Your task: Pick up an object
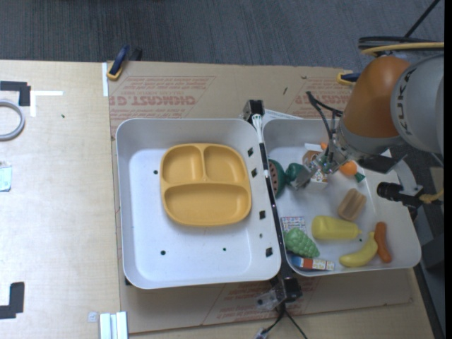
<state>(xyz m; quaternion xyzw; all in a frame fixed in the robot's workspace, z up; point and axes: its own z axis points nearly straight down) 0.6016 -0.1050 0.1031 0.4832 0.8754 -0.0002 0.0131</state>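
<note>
My gripper (pixel 313 169) is low over the back of the right bin (pixel 406 226), under the orange wrist band (pixel 374 97). Just left of it lies a dark green toy (pixel 278 176). A small orange piece (pixel 347 167) sits right beside it. Nearer the front lie a tan bread-like piece (pixel 351 205), a yellow pepper (pixel 335 228), a banana (pixel 359 254), an orange carrot-like stick (pixel 382 241), a bumpy green toy (pixel 301 244) and a small tube (pixel 311 263). Nothing visibly hangs from the gripper.
The left bin (pixel 134 210) holds a yellow divided plate (pixel 206 184). A small printed card (pixel 293 224) lies by the divider between the bins. The arm's grey body (pixel 424 104) looms over the right bin's far right corner. Brown cardboard (pixel 169 94) lies under both bins.
</note>
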